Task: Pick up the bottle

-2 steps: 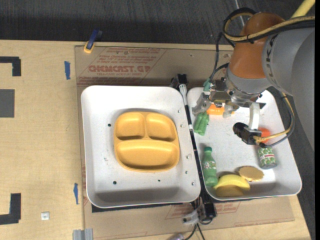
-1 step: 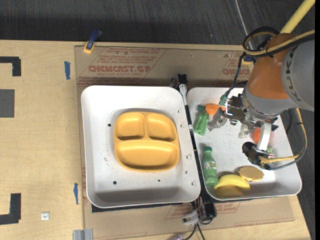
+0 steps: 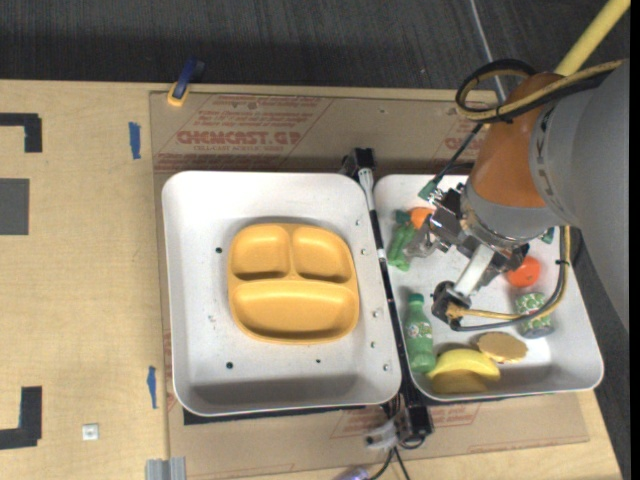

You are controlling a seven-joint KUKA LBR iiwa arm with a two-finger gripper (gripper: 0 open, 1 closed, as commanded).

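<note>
Yellow divided plate [image 3: 293,278] in left bin [image 3: 190,268]; banana [image 3: 462,368] in right bin [image 3: 580,360].

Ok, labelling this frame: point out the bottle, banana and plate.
bottle [image 3: 419,334]: camera view, its green body.
banana [image 3: 463,367]: camera view, its middle.
plate [image 3: 293,313]: camera view, its wide lower compartment.

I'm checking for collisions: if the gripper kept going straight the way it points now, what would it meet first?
Probably the small green object by the left wall of the right bin, just beyond the gripper, though depth is unclear. The green bottle lies off that line, nearer the camera.
</note>
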